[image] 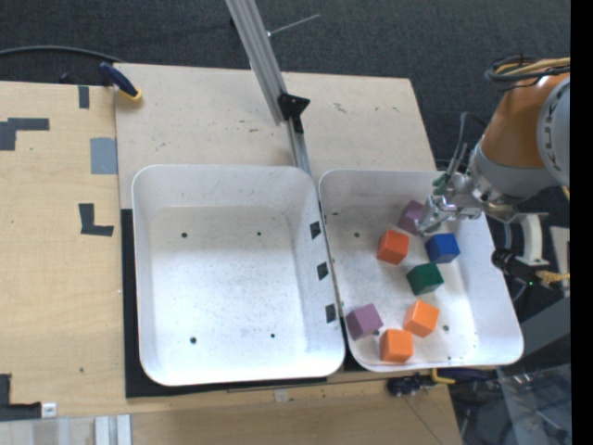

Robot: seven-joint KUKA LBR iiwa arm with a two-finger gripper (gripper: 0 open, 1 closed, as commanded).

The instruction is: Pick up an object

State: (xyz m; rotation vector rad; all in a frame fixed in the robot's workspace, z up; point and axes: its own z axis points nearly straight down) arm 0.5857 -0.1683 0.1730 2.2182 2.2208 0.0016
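Claw (443,204) low in right bin (491,341); spread cannot be told. Purple block (411,216) just left, touching or nearly. Blue block (443,247) just below it, orange block (393,247) lower left.

A pale wooden bench (56,248) carries 2 shallow white bins, side by side and touching: the left bin (148,248) and the right bin (491,332). A black mat (130,378) lies under the left bin.
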